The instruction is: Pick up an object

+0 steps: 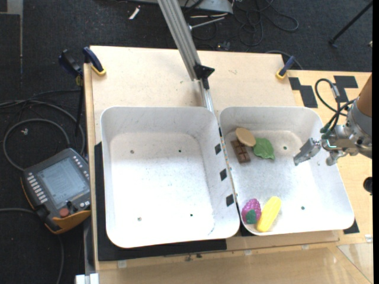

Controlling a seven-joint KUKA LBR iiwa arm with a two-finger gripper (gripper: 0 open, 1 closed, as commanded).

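Toys sit in the right bin point(331, 176): with the gripper point(317, 149) spread and holding nothing above the bin's right side, I'd descend squarely over the isolated green leaf point(264, 148), clear of the neighbouring chocolate bar point(241, 152).

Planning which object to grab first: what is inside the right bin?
Inside the right bin: a tan piece touching a brown block, a green leaf-shaped item, a purple piece and a yellow piece. The gripper covers some of the floor.
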